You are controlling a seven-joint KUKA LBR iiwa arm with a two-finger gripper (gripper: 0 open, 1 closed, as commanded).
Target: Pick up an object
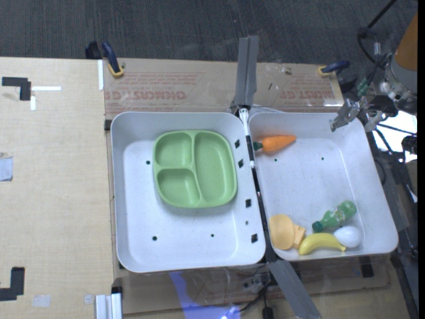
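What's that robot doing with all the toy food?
A robot arm is meant to pick something up, but it hasn't grabbed anything yet. Its gripper hangs over the far right corner of the right bin. That bin holds a toy carrot near the divider and, at the near edge, a yellow banana, a white egg, a green bottle and a pale orange piece. The left bin holds a green divided plate.

Bright, even overhead light whitens both bins [133, 244] with mild glare and only faint soft shadows, while the picture is slightly soft and grainy, darkest across the top floor.
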